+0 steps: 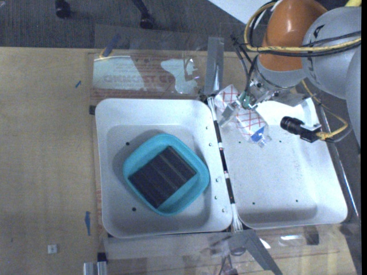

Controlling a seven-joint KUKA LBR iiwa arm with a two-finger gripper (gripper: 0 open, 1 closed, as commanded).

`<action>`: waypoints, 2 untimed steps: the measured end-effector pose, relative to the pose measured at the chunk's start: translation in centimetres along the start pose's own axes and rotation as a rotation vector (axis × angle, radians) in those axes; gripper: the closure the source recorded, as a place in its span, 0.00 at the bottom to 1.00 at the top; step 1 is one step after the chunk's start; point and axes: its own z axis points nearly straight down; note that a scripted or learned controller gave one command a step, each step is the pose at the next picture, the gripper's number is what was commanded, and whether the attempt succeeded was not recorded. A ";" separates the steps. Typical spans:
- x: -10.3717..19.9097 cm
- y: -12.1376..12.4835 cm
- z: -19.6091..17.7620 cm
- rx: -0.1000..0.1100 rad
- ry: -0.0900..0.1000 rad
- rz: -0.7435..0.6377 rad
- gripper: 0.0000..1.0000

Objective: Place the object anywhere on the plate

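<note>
A blue plate [198, 171] sits tilted in the left bin [109, 125], with a dark ribbed square slab [162, 175] lying on it. In the right bin's [287, 182] far left corner lies a white packet with a red check pattern [248, 119] and a small blue patch [258, 135] at its near end. My gripper [241, 103] hangs right over the far end of that packet, under the orange band of the arm [289, 22]. The wrist hides where the gripper meets the packet.
A black cylindrical part with a yellow cable [295, 125] sticks out of the arm over the right bin. Between the bins runs a raised divider [222, 159]. A clear taped sheet [149, 73] lies behind the left bin.
</note>
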 end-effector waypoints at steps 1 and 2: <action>9.8 -0.9 0.0 0.000 0.002 -0.178 1.00; 9.7 -0.9 0.0 0.000 0.002 -0.178 0.00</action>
